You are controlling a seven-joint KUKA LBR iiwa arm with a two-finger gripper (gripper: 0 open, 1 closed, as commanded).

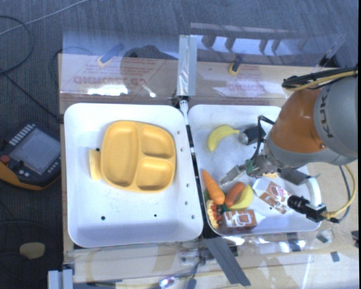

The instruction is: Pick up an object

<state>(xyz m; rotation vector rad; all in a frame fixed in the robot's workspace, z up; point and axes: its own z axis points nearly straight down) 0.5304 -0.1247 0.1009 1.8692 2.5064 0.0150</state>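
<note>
Right bin (228, 114), near-left corner | carrot (213, 187) long axis diagonal, tip up-left | jaws (248, 168) state unclear

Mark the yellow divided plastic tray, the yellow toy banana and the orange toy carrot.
yellow divided plastic tray (137, 155), camera view, centre ridge.
yellow toy banana (219, 136), camera view, mid-curve.
orange toy carrot (213, 187), camera view, body middle.

You are looking down at a robotics lab bench. Two white bins (72, 221) sit side by side on a work surface backed with cardboard (120, 74), over grey carpet (24, 59) crossed by loose cables (12, 35). At the left edge of the frame, a handheld control pendant (27, 155) lies on the floor. An industrial robot arm (316, 125) enters from the right.
</note>
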